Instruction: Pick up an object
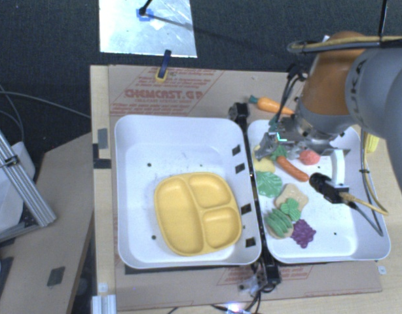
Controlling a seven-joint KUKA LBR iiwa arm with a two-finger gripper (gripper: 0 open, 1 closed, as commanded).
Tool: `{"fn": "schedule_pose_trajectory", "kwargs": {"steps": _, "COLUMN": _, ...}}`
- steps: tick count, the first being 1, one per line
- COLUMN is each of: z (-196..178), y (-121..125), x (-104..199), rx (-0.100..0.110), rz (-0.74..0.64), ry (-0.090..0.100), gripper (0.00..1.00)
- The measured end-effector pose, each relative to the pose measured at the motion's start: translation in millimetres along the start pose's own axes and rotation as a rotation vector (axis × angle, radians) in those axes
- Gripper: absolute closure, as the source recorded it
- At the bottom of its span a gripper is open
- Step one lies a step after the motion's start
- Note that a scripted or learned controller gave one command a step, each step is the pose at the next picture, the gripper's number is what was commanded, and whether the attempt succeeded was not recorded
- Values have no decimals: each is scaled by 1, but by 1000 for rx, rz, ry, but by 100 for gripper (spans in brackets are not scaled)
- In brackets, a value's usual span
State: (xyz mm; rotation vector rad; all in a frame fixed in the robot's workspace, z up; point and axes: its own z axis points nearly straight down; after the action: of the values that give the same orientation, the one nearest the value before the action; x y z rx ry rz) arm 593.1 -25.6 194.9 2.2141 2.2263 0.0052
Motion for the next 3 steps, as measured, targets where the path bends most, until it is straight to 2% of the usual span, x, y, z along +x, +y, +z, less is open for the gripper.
{"fn": "schedule_pose_trajectory", "kwargs": {"steps": 1, "z": -56, "y": 33, "x": 50, "rx": -5, "rz": -4, "ry": 1, "gripper": 0}}
{"fn": "schedule_pose_trajectory", "kwargs": {"steps": 2, "z": -53, "y": 31, "x": 46, "rx": 1, "rz": 1, "ry": -1, "gripper": 0}}
{"fn": "schedule_pose_trajectory", "kwargs": {"steps": 3, "z": -267, "y": 35, "x": 73, "rx": -18, "rz": -2, "ry": 1, "gripper": 0}}
